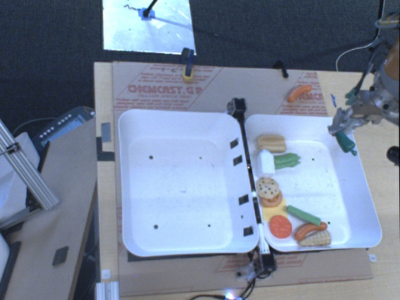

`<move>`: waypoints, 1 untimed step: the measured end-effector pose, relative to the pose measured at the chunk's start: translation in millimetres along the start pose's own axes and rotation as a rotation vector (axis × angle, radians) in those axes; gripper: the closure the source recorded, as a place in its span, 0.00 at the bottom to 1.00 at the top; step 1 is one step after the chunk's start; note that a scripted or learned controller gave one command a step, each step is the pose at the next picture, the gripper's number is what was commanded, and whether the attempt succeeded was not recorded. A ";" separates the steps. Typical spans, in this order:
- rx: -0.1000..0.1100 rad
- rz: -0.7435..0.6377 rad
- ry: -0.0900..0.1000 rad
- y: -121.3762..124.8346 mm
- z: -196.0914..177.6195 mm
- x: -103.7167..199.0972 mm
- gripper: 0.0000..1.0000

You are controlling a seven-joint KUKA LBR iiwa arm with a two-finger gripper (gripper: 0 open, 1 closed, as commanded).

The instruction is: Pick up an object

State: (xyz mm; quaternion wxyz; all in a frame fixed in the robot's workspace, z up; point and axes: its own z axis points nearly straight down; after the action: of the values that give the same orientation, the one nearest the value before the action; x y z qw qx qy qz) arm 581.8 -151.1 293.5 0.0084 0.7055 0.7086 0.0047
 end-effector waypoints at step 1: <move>-0.002 -0.002 0.000 -1.2 -205.5 6.4 1.00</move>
State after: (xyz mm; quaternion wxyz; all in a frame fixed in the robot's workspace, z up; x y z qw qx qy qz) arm 576.7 -143.6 498.9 0.0090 0.7049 0.7092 0.0055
